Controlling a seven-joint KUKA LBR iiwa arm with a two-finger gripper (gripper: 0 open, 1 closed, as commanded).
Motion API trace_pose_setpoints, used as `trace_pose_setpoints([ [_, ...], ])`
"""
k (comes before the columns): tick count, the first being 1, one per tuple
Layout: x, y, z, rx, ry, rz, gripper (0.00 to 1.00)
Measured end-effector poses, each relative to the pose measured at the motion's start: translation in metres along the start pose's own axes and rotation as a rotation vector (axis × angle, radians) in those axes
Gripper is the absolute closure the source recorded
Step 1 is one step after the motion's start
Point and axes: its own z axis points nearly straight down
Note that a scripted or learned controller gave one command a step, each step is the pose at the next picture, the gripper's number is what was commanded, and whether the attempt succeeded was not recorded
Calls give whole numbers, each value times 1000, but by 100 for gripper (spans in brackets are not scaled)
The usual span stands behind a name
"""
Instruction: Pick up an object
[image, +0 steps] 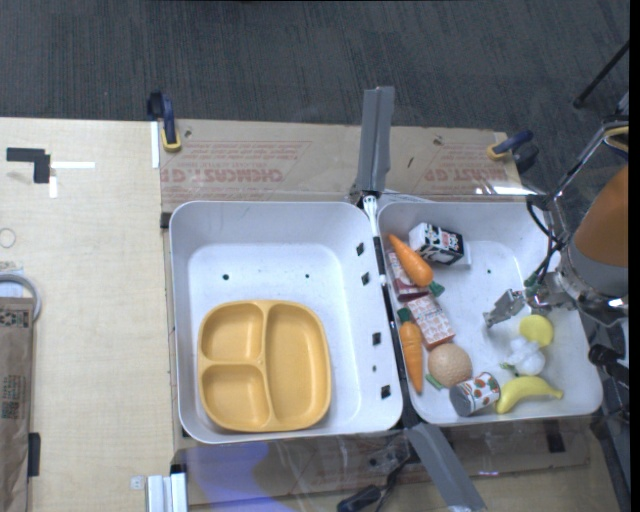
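My gripper (505, 310) hangs low over the right part of the right bin (500, 258), above bare bin floor. Just to its right and below lie a yellow lemon (538, 329) and a small white object (522, 353). A banana (528, 392) rests at the bin's front right, with a small can (476, 393) and a tan round item (450, 364) beside it. Along the bin's left side are two carrots (410, 260) (412, 356), a red carton (431, 322) and a black-and-white carton (438, 243). Nothing shows in the gripper.
The left bin (200, 260) holds a yellow divided plate (265, 363). A grey divider post (375, 140) stands behind the bins' shared wall. The arm's orange band (612, 225) and cables crowd the right edge. Cardboard lies behind the bins.
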Motion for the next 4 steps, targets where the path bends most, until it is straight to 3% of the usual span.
trace_pose_setpoints([
  [1,-2,0,-9,-1,-6,1,100],
  [2,-2,0,-18,-1,-6,0,100],
  [3,-1,0,-18,0,-5,0,0],
  [4,33,46,1,1,-11,48,0],
])
